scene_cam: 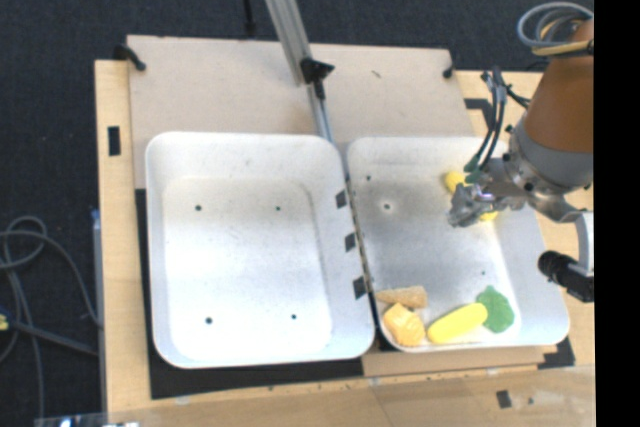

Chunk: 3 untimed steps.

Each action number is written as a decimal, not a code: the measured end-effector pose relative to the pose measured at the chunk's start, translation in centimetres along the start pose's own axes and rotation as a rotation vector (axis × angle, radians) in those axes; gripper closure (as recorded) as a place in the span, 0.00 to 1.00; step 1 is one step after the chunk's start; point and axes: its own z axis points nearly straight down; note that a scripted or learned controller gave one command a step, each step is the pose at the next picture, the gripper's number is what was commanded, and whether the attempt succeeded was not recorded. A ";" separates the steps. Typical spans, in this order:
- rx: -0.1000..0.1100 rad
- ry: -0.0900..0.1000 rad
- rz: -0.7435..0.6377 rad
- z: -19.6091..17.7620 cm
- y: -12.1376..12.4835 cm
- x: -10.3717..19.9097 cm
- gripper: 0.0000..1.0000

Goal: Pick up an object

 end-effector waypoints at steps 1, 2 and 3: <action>0.007 0.002 -0.002 0.0 -0.1 4.4 1.00; 0.009 0.003 -0.003 1.7 -0.4 10.1 1.00; 0.008 0.002 0.002 3.3 -0.4 15.0 1.00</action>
